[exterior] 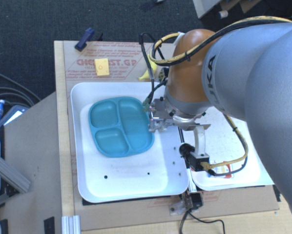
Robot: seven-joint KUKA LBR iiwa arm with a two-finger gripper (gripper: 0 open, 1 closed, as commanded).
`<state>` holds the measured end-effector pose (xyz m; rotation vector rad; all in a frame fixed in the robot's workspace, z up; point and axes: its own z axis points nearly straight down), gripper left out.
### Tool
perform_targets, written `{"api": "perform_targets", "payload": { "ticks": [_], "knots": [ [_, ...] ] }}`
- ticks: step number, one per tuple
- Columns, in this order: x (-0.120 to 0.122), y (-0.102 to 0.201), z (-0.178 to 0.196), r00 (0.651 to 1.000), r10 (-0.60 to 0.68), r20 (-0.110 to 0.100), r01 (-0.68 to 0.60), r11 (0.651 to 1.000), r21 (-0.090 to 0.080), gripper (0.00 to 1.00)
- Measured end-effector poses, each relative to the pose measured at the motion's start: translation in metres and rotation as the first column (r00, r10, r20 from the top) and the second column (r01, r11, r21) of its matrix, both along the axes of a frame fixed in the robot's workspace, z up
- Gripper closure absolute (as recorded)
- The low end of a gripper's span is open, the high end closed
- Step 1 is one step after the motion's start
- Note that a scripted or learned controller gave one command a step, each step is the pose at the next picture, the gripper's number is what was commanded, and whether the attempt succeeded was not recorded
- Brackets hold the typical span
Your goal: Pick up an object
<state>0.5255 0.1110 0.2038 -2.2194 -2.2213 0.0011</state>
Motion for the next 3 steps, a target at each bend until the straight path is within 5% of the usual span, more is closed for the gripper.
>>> {"api": "perform_targets", "payload": {
  "ticks": [1, 2, 3],
  "knots": [
    [-0.006, -0.006, -0.101, 1.000, 0.001, 0.010, -0.001, 1.000, 0.005, 1.00],
    [-0.039, -0.004, -0.009, 1.000, -0.001, 0.000, 0.001, 1.000, 0.000, 1.00],
    [0.005, -0.029, 0.096, 1.000, -0.001, 0.002, 0.001, 1.000, 0.000, 1.00]
  ]
}}
